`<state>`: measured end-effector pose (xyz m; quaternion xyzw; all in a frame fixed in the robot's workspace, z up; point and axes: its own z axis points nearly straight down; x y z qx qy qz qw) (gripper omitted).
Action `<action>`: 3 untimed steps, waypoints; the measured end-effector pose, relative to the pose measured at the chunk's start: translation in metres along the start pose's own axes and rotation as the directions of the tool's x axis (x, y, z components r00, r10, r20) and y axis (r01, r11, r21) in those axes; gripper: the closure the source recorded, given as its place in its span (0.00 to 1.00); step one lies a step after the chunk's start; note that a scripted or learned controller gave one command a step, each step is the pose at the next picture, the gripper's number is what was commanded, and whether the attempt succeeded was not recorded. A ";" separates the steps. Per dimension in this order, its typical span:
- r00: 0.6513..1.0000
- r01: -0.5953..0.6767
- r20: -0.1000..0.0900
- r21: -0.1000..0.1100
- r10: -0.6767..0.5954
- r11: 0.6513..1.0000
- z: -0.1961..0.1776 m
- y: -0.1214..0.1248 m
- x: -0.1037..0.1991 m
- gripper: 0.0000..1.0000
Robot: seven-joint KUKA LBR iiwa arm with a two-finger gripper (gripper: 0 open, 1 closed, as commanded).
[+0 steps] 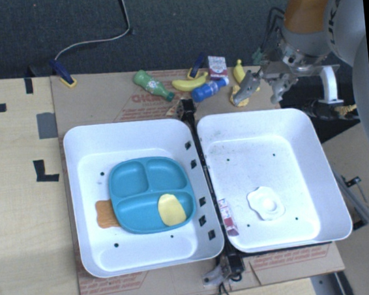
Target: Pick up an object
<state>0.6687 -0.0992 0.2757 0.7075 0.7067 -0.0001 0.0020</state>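
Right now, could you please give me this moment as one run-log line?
hand: above bench behind right bin | fried egg: in right bin | blue plate: left bin

Left bin (84, 187): blue divided plate (151, 193) bearing yellow piece (172, 209); tan slice (105, 214) alongside. Right bin (304, 164): fried egg (266, 203). Gripper (266, 84) above far rim.

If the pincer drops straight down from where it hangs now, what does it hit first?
Probably the bare cardboard behind the right bin, just beyond its far rim. The pincer sits close to the yellow toy, so depth is unclear and it might clip that.
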 end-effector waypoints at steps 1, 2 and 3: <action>1.000 0.001 -0.002 0.009 -0.001 1.000 0.175 -0.003 -0.030 0.00; 1.000 0.002 -0.001 0.002 -0.002 1.000 0.190 -0.016 0.002 0.00; 1.000 0.001 0.000 0.000 -0.001 1.000 0.190 -0.025 0.004 0.00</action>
